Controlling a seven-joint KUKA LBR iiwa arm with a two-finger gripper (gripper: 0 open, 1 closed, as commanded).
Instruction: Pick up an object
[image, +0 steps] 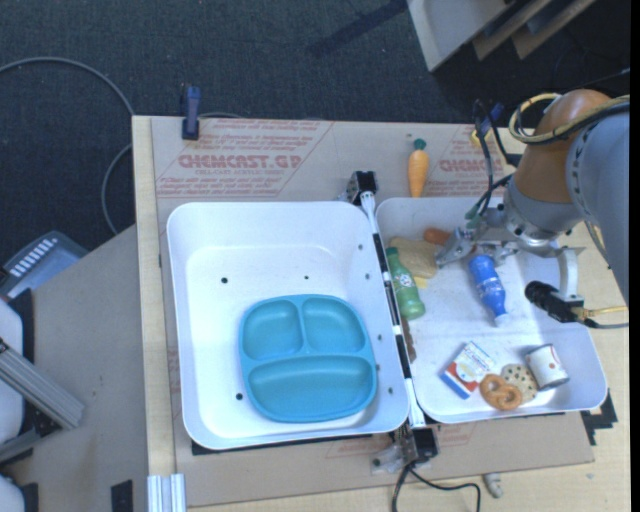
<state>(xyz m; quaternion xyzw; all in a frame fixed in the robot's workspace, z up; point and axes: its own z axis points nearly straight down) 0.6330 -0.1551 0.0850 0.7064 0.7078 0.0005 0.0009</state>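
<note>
The left bin (200, 300) holds a blue divided plate (306, 357), while the right bin (585, 385) holds a green bottle (404, 287) at its left wall, a blue bottle (488, 286) in the middle, and a small can (547, 366), carton (467, 368) and pretzel (500, 391) near its front. The gripper (487, 243) hangs over the right bin's far part, just beyond the blue bottle; whether it is spread or closed cannot be told.
</note>
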